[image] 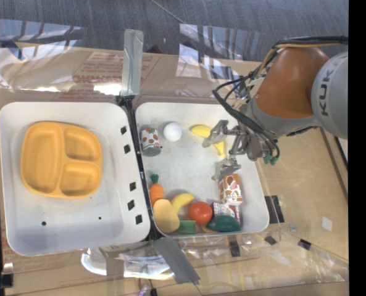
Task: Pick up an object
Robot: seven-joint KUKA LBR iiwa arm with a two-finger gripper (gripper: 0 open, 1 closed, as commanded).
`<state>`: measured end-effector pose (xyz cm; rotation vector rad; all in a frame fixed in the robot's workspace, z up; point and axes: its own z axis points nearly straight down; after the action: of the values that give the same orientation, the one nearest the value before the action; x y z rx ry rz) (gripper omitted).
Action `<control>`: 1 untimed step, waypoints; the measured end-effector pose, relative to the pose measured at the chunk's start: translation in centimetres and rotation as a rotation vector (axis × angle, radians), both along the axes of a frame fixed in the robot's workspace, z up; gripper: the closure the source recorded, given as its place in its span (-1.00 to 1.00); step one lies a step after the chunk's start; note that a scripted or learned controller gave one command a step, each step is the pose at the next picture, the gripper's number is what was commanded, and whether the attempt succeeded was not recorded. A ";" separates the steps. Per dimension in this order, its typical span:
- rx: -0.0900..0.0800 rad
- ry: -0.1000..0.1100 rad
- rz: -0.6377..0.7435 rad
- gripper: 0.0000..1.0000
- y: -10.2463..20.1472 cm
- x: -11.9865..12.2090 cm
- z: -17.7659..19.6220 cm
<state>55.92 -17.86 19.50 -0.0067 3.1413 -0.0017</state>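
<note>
My gripper (223,147) hangs over the right part of the right bin (189,165), its two fingers spread apart and open. One finger (219,128) lies next to a yellow banana-shaped piece (200,130); a bit of yellow shows between the fingers, not clamped. The other finger (228,166) sits just above a red and white carton (231,189). A white ball (171,131) and a small printed can (149,140) lie at the bin's far left.
Along the right bin's near edge lie a carrot (156,192), a yellow banana (183,200), a pale yellow fruit (165,216), a tomato (200,212), a green pepper (223,224) and a small packet (226,210). The left bin holds a yellow divided plate (60,159).
</note>
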 end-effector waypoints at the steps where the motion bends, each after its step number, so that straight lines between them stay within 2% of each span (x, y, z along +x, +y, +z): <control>1: 0.001 0.000 -0.125 -1.00 -3.1 -2.8 -9.7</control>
<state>53.12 -20.94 9.75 0.1902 3.1357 0.0003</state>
